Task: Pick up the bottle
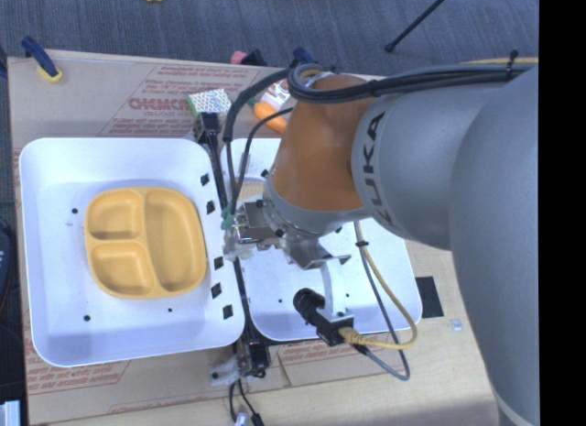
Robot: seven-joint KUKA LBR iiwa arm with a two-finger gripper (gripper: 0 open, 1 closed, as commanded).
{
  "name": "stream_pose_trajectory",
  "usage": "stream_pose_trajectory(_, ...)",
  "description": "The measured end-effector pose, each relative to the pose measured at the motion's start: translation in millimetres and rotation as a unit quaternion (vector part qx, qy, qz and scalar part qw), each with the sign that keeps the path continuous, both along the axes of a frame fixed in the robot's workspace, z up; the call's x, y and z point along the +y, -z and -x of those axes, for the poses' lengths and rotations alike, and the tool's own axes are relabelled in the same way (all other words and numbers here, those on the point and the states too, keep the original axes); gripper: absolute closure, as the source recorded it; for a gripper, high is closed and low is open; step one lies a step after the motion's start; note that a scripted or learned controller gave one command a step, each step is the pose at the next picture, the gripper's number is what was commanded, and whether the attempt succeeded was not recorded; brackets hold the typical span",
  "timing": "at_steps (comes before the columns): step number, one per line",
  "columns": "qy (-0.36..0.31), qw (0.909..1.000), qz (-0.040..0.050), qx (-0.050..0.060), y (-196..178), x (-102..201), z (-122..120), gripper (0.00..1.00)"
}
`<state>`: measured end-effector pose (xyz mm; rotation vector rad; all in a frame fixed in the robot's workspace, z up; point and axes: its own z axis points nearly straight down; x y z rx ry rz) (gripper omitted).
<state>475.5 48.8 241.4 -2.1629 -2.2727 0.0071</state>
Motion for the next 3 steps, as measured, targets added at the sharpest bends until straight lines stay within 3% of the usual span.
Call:
stream_pose_trajectory(1,-0.133,0.9911,-0.0013,0.0,23.5,-58.6,-0.2,1.0)
stream_pose_trajectory(2,-0.255,0.9669,-0.0019,0.0,50.0,-57.1,-0.1,1.0)
stream_pose_trajectory(3,-0.301,0.9535,-0.0014,-0.002,21.7,14.5,-0.5,1.0)
